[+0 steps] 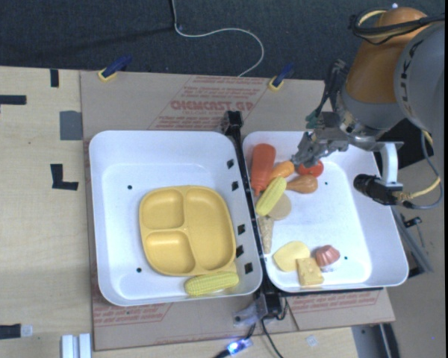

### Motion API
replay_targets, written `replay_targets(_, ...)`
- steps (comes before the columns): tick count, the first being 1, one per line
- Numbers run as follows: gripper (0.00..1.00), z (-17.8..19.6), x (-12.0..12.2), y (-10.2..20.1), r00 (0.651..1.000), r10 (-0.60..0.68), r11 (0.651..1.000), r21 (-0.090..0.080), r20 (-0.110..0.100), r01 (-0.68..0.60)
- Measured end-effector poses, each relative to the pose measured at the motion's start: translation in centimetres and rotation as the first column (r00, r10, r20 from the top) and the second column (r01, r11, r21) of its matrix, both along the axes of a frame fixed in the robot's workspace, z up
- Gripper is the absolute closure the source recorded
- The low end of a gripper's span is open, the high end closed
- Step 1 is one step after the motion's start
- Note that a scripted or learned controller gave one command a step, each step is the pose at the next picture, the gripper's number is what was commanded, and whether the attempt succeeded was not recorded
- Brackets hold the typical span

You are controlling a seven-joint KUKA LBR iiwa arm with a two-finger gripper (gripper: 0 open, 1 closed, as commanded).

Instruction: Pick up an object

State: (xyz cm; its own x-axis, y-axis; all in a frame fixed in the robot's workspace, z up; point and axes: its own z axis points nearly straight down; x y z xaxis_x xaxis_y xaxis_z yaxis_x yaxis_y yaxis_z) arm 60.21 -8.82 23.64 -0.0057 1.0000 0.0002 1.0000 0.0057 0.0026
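Note:
My gripper (310, 155) hangs over the far middle of the right bin (373, 222), just above a pile of toy food. Under it lie a red tomato (311, 170) and an orange piece (303, 186). To their left are an orange-red sausage shape (262, 161), a small carrot (283, 169) and a corn cob (271, 195) resting on a beige disc (282, 209). Nearer the front sit a yellow lemon-like piece (289, 255), a cheese wedge (309, 273) and a small red-pink fruit (327, 256). I see nothing held in the gripper.
The left bin (116, 200) holds a yellow divided plate (187, 228) and a second corn cob (211, 282) at its front edge. A brown stick (267, 234) lies along the right bin's left wall. A black cable connector (373, 186) hangs beside the arm.

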Motion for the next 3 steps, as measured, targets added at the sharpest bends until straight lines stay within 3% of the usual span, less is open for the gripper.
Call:
replay_targets(1,1.00,-0.2,4.8,1.7,1.000,-0.001,1.000,0.000,0.000,0.001)
replay_targets(2,1.00,-2.4,5.0,2.2,1.000,-0.005,1.000,-0.001,-0.005,0.005)
replay_targets(3,1.00,-1.0,4.8,3.1,1.000,-0.005,1.000,-0.001,-0.003,0.005)
